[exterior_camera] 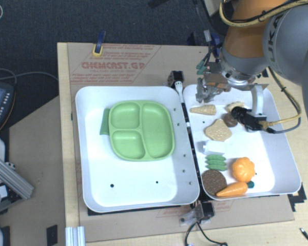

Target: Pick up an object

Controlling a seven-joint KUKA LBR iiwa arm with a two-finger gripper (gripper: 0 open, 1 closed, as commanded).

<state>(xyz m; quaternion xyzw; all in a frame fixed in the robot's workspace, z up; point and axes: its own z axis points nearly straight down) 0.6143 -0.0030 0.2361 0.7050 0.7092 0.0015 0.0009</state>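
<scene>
The arm (277, 29) enters from about two o'clock, its grey body sloping toward the middle of the view. The orange band (254, 19) sits just above the wrist, wrapped by a yellow cable. Below it the wrist points downward, ending in the pincer (204, 94) at roughly one o'clock from centre, hanging low and tilted slightly left.

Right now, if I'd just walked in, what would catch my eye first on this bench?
Probably the big grey arm with its orange band, reaching in from the right over the right bin. Next, the green divided plate alone in the left bin, then the toy foods, like the orange pumpkin and carrot.
</scene>
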